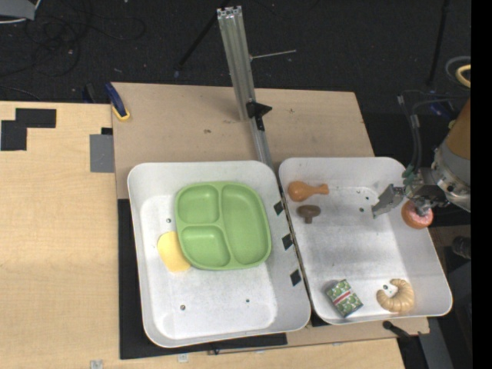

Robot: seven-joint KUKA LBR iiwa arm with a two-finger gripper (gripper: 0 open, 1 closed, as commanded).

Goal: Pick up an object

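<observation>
My gripper hangs over the right rim of the right bin, reaching in from the right. A round red-orange fruit lies just below and to the right of it, at the bin's edge and partly covered by the gripper's body. Whether the fruit is held I cannot tell. Also in this bin are an orange drumstick-shaped toy, a small brown piece, a green box and a tan croissant.
The left bin holds a green divided plate with a yellow fruit tucked at its left side. A metal post rises behind the bins. Black clips sit along the seam between them.
</observation>
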